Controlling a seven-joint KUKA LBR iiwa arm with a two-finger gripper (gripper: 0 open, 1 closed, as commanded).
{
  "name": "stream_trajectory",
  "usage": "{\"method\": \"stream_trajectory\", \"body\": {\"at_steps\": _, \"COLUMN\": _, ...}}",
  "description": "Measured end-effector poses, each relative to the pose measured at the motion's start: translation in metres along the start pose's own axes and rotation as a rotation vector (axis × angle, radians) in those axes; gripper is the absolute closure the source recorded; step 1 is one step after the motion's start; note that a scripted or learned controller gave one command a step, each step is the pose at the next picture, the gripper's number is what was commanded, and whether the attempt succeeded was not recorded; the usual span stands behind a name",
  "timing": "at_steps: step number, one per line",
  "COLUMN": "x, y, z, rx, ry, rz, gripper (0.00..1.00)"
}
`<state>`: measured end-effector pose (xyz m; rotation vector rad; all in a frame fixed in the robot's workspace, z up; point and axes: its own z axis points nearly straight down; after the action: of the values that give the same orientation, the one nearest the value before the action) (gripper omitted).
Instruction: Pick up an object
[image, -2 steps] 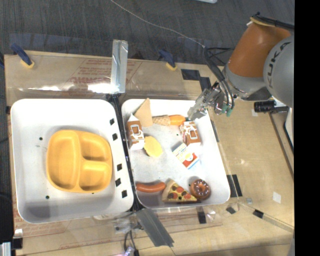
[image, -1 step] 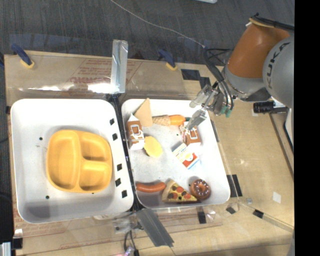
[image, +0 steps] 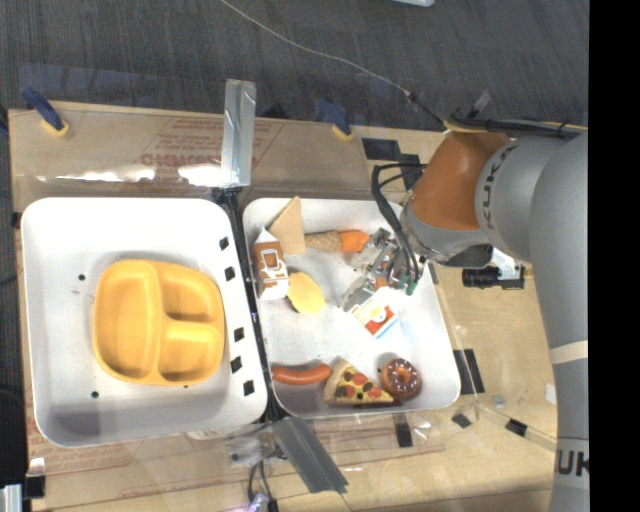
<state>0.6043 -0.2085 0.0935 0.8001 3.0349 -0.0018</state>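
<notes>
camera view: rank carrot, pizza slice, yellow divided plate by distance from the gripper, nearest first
Gripper is in the right bin's upper part.
1. Carrot, just above-left of it, same bin.
2. Pizza slice, same bin's bottom edge.
3. Yellow divided plate, in the left bin.

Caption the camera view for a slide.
Grey arm's two-finger gripper low in the right white bin of toy food; yellow divided plate in the left white bin.
</notes>
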Motion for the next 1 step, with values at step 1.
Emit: {"method": "stream_trajectory", "body": {"at_steps": 1, "x": 0.0271, "y": -0.0140, "z": -0.0010, "rx": -0.002, "ry": -0.001, "rz": -0.015, "gripper": 0.00}}
